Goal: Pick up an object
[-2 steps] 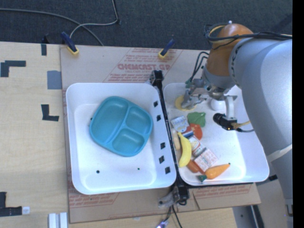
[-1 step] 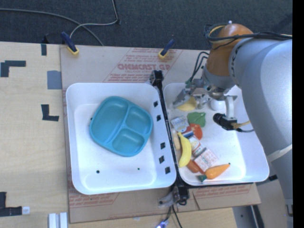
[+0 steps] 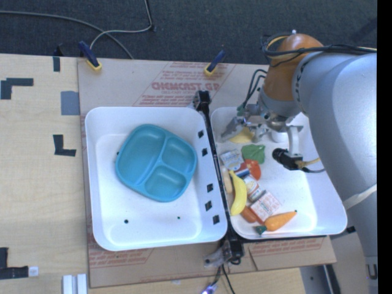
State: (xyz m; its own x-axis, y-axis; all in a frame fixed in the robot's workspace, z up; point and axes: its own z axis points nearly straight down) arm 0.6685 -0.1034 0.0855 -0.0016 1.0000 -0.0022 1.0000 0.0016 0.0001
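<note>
Here, round blue plastic plate, curved banana, tapered carrot, metal hand

floor: dark grey carpet along far side, thin cable looping over it | bench: pale wood top w/ dark tape marks near left edge | cardboard sheet w/ red print laid on bench, 2 blue-yellow clamps at its far edge | light: even, soft, no hard shadows

Bright, even light; slight softness
</note>
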